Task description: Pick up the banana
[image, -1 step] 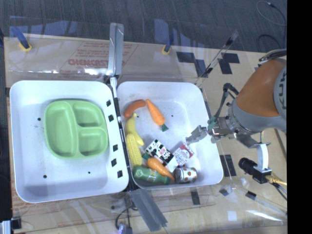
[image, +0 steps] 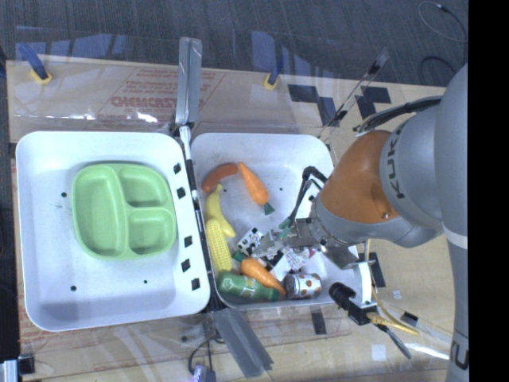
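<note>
The grey arm (image: pixel 421 173) with its orange band reaches in from three o'clock and bends down over the right bin (image: pixel 278 146), its wrist covering that bin's four-o'clock corner. The left bin (image: pixel 40 213) holds a green divided plate (image: pixel 123 209) near its middle. At the arm's tip the gripper (image: pixel 280 241) hangs low over the clutter in the right bin's centre; whether it is spread or pressed together cannot be told, as the view is too busy there. The banana (image: pixel 216 211) lies along the right bin's nine-o'clock wall, just above a corn cob (image: pixel 218 245) that touches it, and apart from the gripper. At six o'clock a green bottle (image: pixel 246 287) lies on its side, with a small can (image: pixel 304 285) beside it. A carrot (image: pixel 253 183) rests at twelve o'clock, next to a curved sausage (image: pixel 218 174); a second carrot (image: pixel 261 273) lies just above the bottle.
</note>
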Action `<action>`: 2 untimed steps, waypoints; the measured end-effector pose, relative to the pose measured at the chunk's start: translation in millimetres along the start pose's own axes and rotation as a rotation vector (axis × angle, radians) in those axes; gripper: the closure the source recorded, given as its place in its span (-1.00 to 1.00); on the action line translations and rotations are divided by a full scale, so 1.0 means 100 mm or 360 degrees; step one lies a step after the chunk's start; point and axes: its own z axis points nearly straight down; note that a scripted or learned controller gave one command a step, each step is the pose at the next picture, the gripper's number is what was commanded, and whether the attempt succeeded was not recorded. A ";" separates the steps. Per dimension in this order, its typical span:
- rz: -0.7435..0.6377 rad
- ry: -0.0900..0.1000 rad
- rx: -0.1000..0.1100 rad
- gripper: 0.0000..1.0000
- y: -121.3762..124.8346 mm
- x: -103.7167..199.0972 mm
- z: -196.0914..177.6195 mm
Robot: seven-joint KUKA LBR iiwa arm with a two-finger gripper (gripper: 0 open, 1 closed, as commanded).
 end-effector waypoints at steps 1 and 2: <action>0.0236 -0.0005 -0.0004 -1.00 0.44 0.46 0.26; 0.0598 0.0001 -0.0001 -1.00 0.92 0.47 0.24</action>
